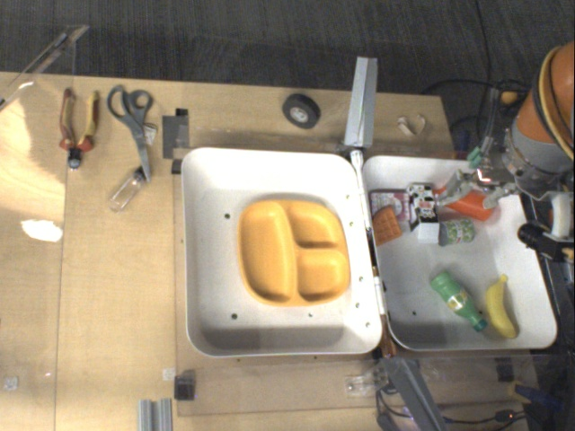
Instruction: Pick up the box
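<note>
My pincer (452, 189) hangs over the right bin's (530, 330) far edge by the box (420, 203); grip state, can't tell.

The right bin (539, 335) is crowded along its back: a small box (420, 203), a snack packet (386, 221) and a small carton (456, 232) sit close together, with an orange item (472, 206) just behind, near the claw (460, 187). Open white floor lies between this cluster and the green bottle (456, 300) and banana (499, 309) toward the front. The left bin (207, 241) is taken up in its middle by a yellow divided tray (292, 250), leaving bare floor around it. On the bench (90, 312), scissors (135, 124) and pliers (76, 124) lie at far left.
</note>
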